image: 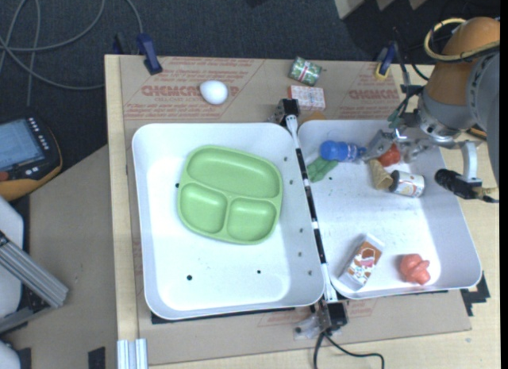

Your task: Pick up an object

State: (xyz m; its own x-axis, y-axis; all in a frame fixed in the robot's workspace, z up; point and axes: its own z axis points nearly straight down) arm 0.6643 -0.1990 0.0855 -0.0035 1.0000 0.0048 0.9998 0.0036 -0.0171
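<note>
A cardboard-topped bench (238, 82) on dark carpet carries two shallow white bins side by side, and from my remote station I see the pick not yet made. The left bin (159, 264) holds a green divided plate (230, 194) near its centre. The right bin (452, 232) holds the loose candidates: a blue bottle (337, 151) at about 10 o'clock in that bin, a green item (321, 169) just beside it against the dividing wall, a small orange-red piece (389, 155) and a tan and white container (401, 182) lying on its side toward 12 o'clock, a small carton (363, 263) at 7 o'clock and a red lumpy object (414, 268) at 5 o'clock.

The arm enters from 3 o'clock and its gripper (397, 139) sits low over the upper part of the right bin, just above the orange-red piece. At this slant the wrist hides the tips, so I cannot tell how the hand is set, and I see nothing lifted in it; every object appears to rest on the bin floor.

By my reading the approach is done or nearly so, while the grasp and the lift are left. The likeliest target, I judge, is the orange-red piece or the container next to it.

Outside the bins, a white ball (213, 91), a small can (305, 70) and a flat packet (307, 98) lie on the cardboard along the 12 o'clock edge.
</note>
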